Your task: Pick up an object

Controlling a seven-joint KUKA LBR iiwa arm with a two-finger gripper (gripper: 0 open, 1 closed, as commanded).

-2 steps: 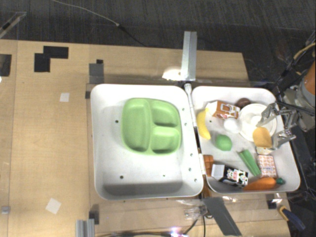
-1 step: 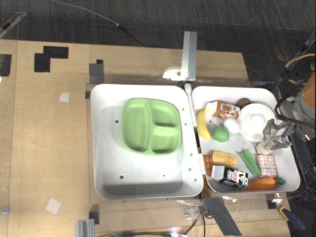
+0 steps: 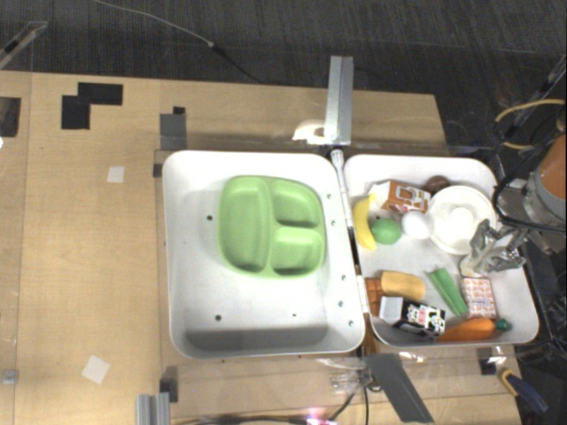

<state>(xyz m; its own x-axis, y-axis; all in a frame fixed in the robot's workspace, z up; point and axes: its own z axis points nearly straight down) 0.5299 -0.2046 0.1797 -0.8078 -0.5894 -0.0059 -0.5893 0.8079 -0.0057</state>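
The tool [image 3: 493, 253] sits low at the right side of the right bin [image 3: 532, 321], just beside the white bowl [image 3: 460, 219]; whether it is apart or together cannot be told, and nothing is seen between its tips. Right bin contents: yellow banana [image 3: 361, 222] along the left wall, green ball [image 3: 385, 231], white ball [image 3: 415, 227], brown-and-white carton [image 3: 406, 197], yellow block [image 3: 403, 284], green stick [image 3: 447, 292], black-and-white item [image 3: 422, 317], carrot [image 3: 467, 329] at the near wall, pink patterned card [image 3: 478, 296]. The left bin [image 3: 190, 264] carries 1 green divided plate [image 3: 270, 225], upside unclear. Both bins rest on the wooden counter [image 3: 80, 264].
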